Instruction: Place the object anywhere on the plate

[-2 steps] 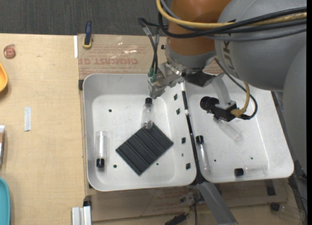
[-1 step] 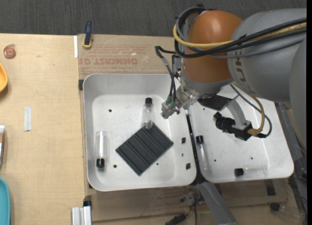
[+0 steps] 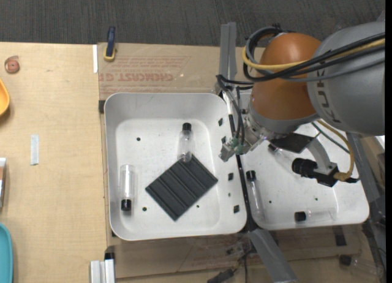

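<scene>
Two white bins sit side by side: the left bin [image 3: 116, 153] holds one dark ridged plate [image 3: 182, 187] at centre frame and two clear vials [image 3: 185, 143], a third vial [image 3: 253, 191] lies in the right bin [image 3: 343, 205]. The gripper [image 3: 234, 147] hangs over the divide, its grip unreadable.

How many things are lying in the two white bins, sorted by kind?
Clear vials with black caps: 4, namely upright vial and lying vial in the left bin, vial by the inner wall and vial near the front edge in the right bin.
Dark ribbed plate: 1, left bin.
Total: 5.
</scene>
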Available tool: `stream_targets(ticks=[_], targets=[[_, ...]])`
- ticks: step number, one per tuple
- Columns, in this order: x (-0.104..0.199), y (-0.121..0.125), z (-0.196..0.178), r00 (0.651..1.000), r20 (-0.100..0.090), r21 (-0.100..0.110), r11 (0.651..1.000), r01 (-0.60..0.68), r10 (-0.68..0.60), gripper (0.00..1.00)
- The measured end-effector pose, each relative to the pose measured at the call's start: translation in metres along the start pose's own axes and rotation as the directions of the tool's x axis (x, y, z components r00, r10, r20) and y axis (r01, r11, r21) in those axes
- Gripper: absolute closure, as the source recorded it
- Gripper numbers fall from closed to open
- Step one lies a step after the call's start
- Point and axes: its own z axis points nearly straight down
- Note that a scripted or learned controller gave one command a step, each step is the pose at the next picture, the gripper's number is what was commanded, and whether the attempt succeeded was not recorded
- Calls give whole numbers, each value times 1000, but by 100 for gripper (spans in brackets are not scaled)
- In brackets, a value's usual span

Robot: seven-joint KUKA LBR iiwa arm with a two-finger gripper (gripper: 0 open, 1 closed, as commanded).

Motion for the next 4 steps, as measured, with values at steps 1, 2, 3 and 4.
stream_targets(ticks=[1,2,3,4], targets=[[-27,-45,13,995,0,-1,995,101,-101,100],[52,-22,13,932,1,-2,932,362,-362,100],[15,-49,-26,912,4,-3,912,409,-409,100],[-32,-86,14,885,1,-2,885,465,-465,100]])
